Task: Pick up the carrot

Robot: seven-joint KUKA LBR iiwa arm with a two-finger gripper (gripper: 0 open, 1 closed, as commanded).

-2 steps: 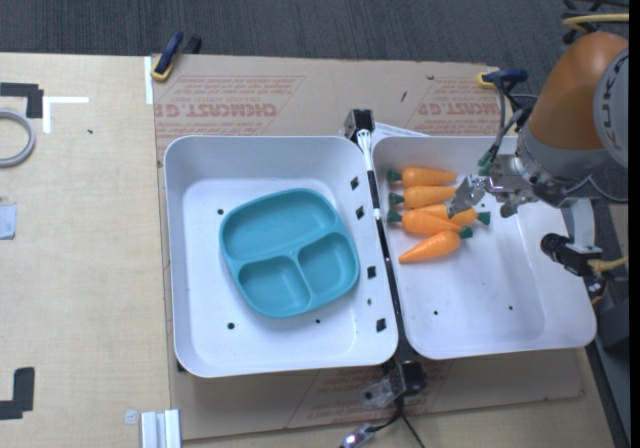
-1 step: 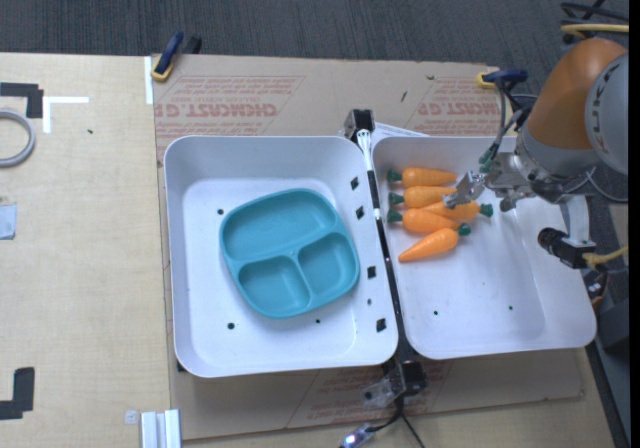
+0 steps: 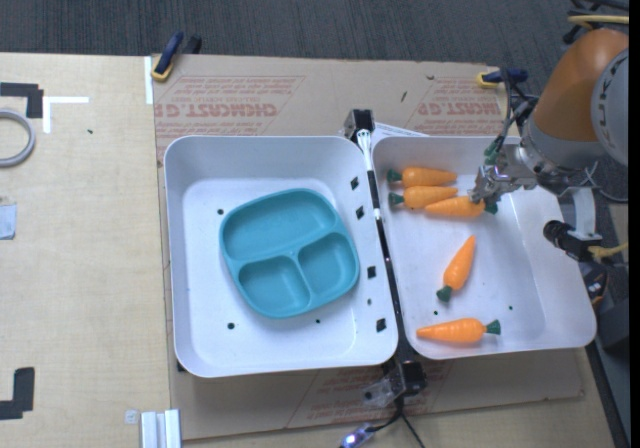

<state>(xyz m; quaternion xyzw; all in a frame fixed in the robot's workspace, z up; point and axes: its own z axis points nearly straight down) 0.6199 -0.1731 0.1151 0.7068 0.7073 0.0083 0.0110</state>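
Observation:
Several orange carrots with green tops lie in the right bin (image 3: pixel 560 321). Three cluster at its far side: one (image 3: pixel 427 176), one (image 3: pixel 424 197) just below it, and one (image 3: pixel 453 207) lying rightward. Another carrot (image 3: pixel 459 264) lies tilted in the middle, and one more (image 3: pixel 456 332) rests near the front wall. My gripper (image 3: pixel 490 186) hangs low over the far right of the cluster, right at the green end of the rightmost carrot. No carrot is visibly lifted.
The left bin (image 3: pixel 190 316) holds a teal divided plate (image 3: pixel 290 251). The bins meet at a black-clipped wall (image 3: pixel 378 236). The grey and orange arm (image 3: pixel 580 86) reaches in from the upper right. Clamps (image 3: pixel 168 53) pin the cardboard base.

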